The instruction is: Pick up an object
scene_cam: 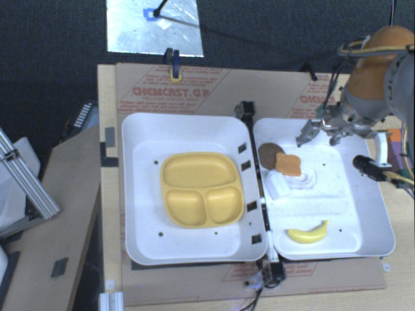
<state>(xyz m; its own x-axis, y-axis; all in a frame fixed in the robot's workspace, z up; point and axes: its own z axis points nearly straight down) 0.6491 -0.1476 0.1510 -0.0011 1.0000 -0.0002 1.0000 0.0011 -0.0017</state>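
Observation:
The right bin (363,238) holds a yellow banana (307,232) near its front, a brown disc (269,153) at its left wall, an orange piece (288,164) overlapping the disc, and a white object (292,181) just below them. My gripper (321,137) hangs over the back of the right bin, up and to the right of the orange piece. Its fingers are spread apart and open, with nothing between them.
The left bin (139,173) holds a yellow divided plate (196,188). A black hinge strip (254,173) runs between the two bins. Cardboard (194,89) lies under both bins, and a silvery sheet (152,18) lies behind them.

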